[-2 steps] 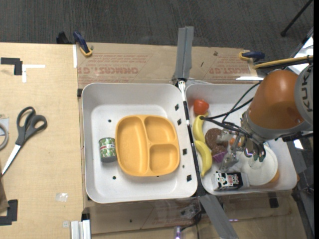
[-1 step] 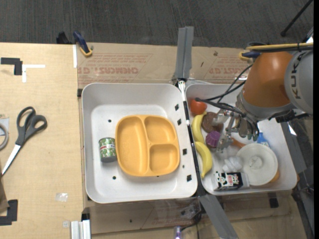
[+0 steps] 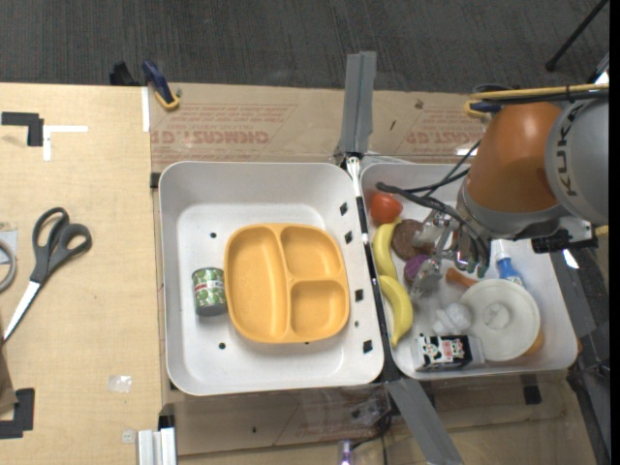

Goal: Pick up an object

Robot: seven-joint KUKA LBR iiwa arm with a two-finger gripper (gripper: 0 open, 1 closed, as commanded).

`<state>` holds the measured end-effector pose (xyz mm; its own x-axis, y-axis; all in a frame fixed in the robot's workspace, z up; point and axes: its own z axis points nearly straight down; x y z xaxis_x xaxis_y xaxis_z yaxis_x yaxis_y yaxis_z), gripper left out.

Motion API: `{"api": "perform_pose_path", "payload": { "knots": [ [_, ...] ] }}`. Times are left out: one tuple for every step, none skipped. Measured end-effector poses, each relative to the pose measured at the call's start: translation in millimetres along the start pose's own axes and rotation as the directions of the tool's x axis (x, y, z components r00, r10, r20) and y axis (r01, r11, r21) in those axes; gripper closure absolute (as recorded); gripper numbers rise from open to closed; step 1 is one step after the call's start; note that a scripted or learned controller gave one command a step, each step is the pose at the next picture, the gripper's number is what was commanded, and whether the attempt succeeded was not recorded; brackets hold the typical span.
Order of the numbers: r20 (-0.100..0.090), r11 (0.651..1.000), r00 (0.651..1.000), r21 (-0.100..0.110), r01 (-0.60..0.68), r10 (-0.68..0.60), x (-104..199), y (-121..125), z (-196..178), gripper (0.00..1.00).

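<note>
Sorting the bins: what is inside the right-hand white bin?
The right bin holds two bananas, a red tomato, a white round lid and a small black-and-white carton. The arm covers whatever lies beneath it.

"KUKA" on arm [image 3: 581,158], mirrored print on cardboard [image 3: 242,124]

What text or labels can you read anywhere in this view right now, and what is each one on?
"KU", white letters cut off at the frame edge: on the grey arm.
Red print, upside down and mirrored, roughly "CHEMICAL GP", not certain: on the cardboard sheet behind the bins.
Label on the small green can: too small to read.
Print on the black-and-white packet: too blurred to read.
</note>
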<state>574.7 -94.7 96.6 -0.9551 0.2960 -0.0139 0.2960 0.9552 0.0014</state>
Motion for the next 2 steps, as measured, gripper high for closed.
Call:
{"api": "perform_pose_path", "payload": {
  "knots": [
    [-0.002,0.999,0.999,-0.001,-0.046,0.046,24.9,-14.3,-0.2,0.00],
    [-0.001,1.000,1.000,0.000,0.005,-0.005,-38.8,-0.8,0.4,0.00]
  ]
}}
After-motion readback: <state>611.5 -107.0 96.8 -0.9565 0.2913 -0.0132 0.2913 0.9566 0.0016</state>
